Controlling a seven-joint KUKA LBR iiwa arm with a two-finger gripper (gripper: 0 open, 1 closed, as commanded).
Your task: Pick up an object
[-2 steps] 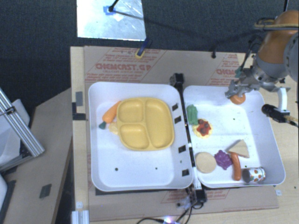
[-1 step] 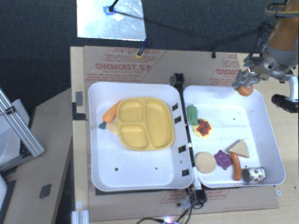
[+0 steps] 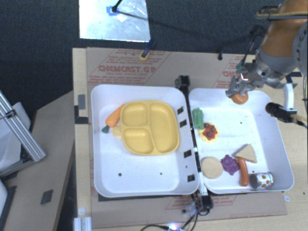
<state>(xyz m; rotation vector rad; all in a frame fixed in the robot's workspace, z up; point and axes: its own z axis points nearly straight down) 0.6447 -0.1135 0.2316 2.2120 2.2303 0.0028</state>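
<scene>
My gripper point(image 3: 239, 93) hangs over the far rim of the right bin point(image 3: 274, 129), and a small round orange toy point(image 3: 239, 99) sits between its fingertips. The fingers look shut on it, and the toy overlaps the bin's rim as if raised off the floor. Lower in this bin lie a green piece point(image 3: 198, 117), a yellow and red pizza slice point(image 3: 209, 132), a beige round cookie point(image 3: 211, 167), purple grapes point(image 3: 230, 164), a bread wedge point(image 3: 247, 153), an orange-red sausage point(image 3: 243, 171) and a small can point(image 3: 263, 180).
The left bin point(image 3: 103, 167) holds a yellow divided plate point(image 3: 147, 127) with a carrot point(image 3: 114, 116) against its left edge. A black divider point(image 3: 191, 129) runs between the bins. A shiny sheet point(image 3: 114, 13) lies beyond the bench.
</scene>
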